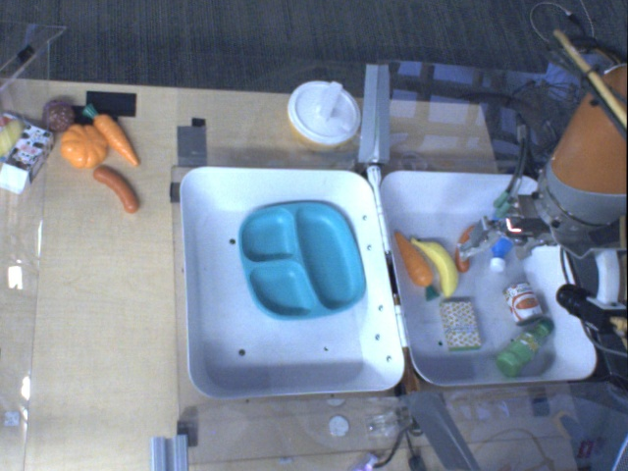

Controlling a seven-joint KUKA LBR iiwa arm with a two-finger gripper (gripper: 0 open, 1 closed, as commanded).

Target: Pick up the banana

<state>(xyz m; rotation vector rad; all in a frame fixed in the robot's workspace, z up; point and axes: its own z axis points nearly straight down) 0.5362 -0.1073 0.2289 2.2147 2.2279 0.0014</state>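
1. The gripper [479, 235] hangs over the right bin [587, 366], in its upper middle, at the end of the grey and orange arm [587, 160] that comes in from the right. Its fingers appear slightly spread with nothing between them — it holds no object.

2. The banana [439, 265] lies just beside the gripper, to its left and a little nearer the bottom of the view. It is close but apart from the fingers; there is a strip of white bin floor between them.

3. The banana's long axis runs on a diagonal, from an upper-left end near the bin's left wall down to a lower-right end — a gentle curve that bulges toward the gripper's side. Which end is the stem I cannot tell.

4. Pressed against the banana's left flank is a carrot [413, 260], lying roughly parallel and touching or nearly touching it. Just below the banana's lower end sits a small patterned box [459, 324].

5. My judgement: the coming move is a short shift left and down, with the fingers closing across the banana's narrow width. The carrot leaves little room on the far side, so a finger could land on it.
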